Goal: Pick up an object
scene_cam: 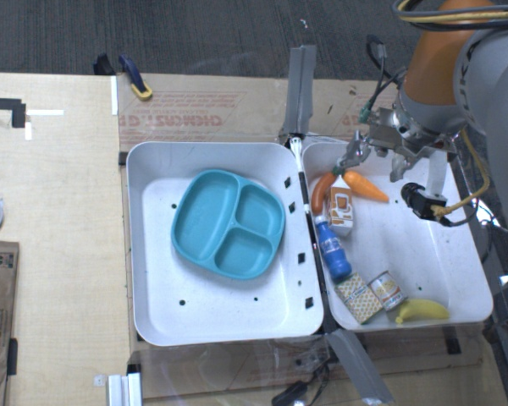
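My gripper (375,159) hangs over the far end of the right bin (457,252), its two fingers (353,152) spread apart and open with nothing between them. Just below it lies an orange carrot (366,186), apart from the fingers. Beside the carrot, against the bin's left wall, are an orange-red sausage (322,191) and a small white and orange carton (341,210). A blue bottle (333,250) lies nearer the front. At the front of the bin sit a patterned box (356,299), a small can (386,290) and a yellow banana (422,311).
The left bin (152,294) holds a blue divided plate (229,223). A black cable loop (422,203) hangs from the wrist over the right bin. The grey and orange arm (457,49) fills the upper right. Tape and cardboard lie on the bench at left.
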